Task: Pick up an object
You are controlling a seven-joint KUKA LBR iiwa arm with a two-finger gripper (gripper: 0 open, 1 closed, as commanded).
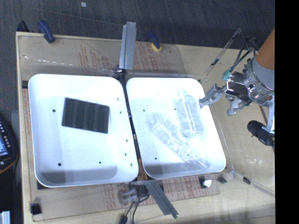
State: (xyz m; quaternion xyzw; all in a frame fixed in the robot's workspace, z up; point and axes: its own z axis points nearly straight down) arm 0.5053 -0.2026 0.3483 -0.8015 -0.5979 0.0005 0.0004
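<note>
Nearest me, my gripper (223, 100) hangs at right of frame, just outside the right bin (145, 97), fingers spread, holding nothing. Two clear plastic bottles (189, 115) crowd its centre; a dark ridged pad (86, 115) lies in the left bin (42, 87), margins open.

Looks like a robotics lab to me: plywood bench (56, 59) with blue clamps (46, 31) on its far edge, two white bins (42, 85) off to the gripper's (223, 101) left, loose cables (224, 55) just behind it, dark carpet (187, 8) beyond.
</note>
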